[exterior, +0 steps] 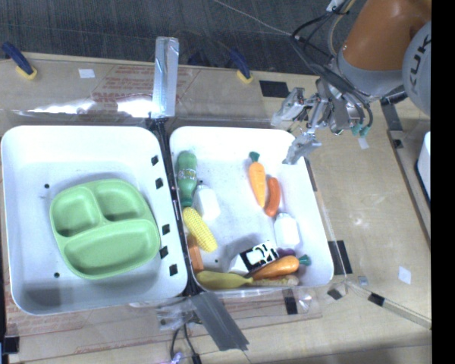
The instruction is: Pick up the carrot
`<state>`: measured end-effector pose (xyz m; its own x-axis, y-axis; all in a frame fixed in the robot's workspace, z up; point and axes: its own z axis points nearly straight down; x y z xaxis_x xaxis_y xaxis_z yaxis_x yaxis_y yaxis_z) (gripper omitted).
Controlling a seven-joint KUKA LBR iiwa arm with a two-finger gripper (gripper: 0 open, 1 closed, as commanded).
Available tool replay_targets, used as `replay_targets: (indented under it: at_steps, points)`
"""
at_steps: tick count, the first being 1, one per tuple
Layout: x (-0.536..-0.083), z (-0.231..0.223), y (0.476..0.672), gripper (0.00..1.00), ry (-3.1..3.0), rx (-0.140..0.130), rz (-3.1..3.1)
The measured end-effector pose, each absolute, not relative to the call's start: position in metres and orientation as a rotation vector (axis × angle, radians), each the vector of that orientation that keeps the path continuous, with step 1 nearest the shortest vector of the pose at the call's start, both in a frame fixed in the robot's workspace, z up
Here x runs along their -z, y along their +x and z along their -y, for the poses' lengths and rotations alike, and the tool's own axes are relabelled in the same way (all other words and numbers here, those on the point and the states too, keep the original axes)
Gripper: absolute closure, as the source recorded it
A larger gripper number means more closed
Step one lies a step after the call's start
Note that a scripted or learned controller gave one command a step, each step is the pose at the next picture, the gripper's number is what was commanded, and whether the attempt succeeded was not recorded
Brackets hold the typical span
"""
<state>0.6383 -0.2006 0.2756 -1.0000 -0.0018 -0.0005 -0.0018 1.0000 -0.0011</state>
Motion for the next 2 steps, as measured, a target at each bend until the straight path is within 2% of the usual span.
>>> replay_targets:
  at_steps: [1,2]
  points:
    - [-0.101,0.202,0.653,0.0,0.267,-0.006,-3.147]
    - [-0.123,0.202,0.659,1.0,0.251,0.002,-3.127]
